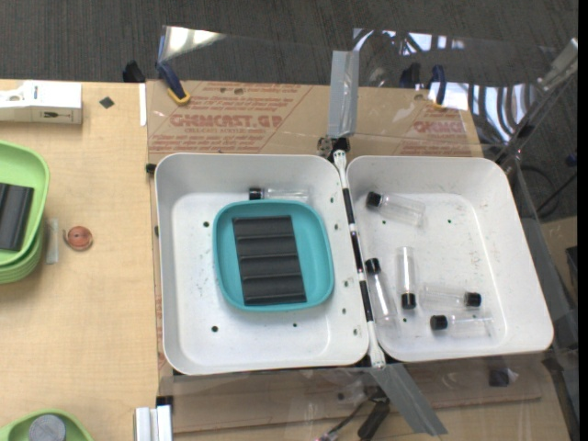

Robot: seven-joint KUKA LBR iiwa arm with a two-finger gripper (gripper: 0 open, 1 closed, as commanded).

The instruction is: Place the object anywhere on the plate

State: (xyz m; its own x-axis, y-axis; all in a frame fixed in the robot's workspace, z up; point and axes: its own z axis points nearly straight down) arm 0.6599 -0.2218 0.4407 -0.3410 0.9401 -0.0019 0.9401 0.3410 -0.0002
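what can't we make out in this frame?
- Vials in the right bin: clear glass on white, outlines faint; exact count unsure.
- Vial behind the plate: partly merges with the left bin.
- Green tray: cut off by the left edge.
- Box text: too small.

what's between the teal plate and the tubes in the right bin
In the camera view, bare left-bin floor, then the two bins' touching rims, separate the plate from the tubes.
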